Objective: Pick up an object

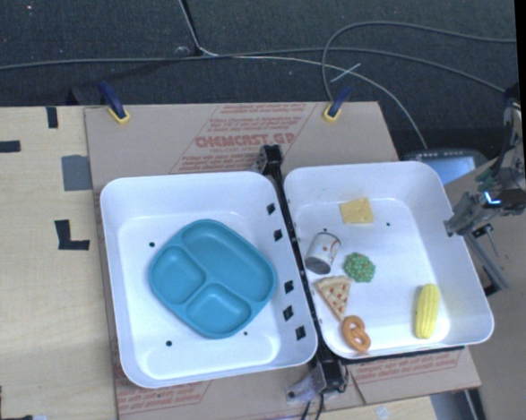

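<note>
i see the blue tray (212, 277) in the left bin (119, 206). the right bin (422, 177) holds corn (426, 311), pizza slice (335, 295), cup (321, 252), cheese (356, 211), broccoli (359, 267), pretzel (355, 333). nothing is picked yet; the gripper (479, 212) sits at the frame's right edge, whether it grips anything i cannot tell.

Two white bins side by side on desk, atop cardboard sheet (240, 134).
Left bin (125, 286): blue divided plate (212, 277) lying flat near middle.
Right bin (428, 193): yellow cheese block (357, 211) toward far edge; small metal cup (321, 253) tipped on side near divider; green broccoli (359, 268) just beside cup; pizza slice (335, 295) below cup; pretzel (355, 334) at near edge; corn cob (426, 311) toward near right corner.
Gripper (479, 215) outside right bin's right rim, apart from all items.
</note>
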You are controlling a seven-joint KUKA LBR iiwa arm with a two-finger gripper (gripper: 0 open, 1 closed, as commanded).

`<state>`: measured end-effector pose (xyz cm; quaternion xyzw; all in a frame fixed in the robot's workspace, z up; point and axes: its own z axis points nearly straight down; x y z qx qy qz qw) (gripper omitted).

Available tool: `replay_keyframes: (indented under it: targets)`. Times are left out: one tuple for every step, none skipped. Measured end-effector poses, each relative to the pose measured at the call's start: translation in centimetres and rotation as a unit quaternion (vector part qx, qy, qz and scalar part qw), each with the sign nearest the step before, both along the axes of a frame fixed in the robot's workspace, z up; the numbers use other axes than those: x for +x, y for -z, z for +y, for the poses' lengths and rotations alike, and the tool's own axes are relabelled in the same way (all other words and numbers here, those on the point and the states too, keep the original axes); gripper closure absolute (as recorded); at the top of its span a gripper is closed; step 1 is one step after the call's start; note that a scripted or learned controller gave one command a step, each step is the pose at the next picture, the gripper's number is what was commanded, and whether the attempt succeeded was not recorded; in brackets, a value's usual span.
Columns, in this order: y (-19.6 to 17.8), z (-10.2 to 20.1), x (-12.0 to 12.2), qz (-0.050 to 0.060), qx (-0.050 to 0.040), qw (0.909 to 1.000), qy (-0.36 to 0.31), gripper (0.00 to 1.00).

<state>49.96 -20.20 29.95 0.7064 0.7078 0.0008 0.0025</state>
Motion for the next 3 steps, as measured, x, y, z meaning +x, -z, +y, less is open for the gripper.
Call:
replay_keyframes:
  targets:
    - [0.2, 5.0, 0.9, 0.002, 0.0015, 1.0, -0.002, 1.0]
    - [2.1, 9.8, 0.4, 0.004, 0.0018, 1.0, -0.001, 1.0]
    - [3.2, 16.0, 0.4, 0.003, 0.0016, 1.0, -0.003, 1.0]
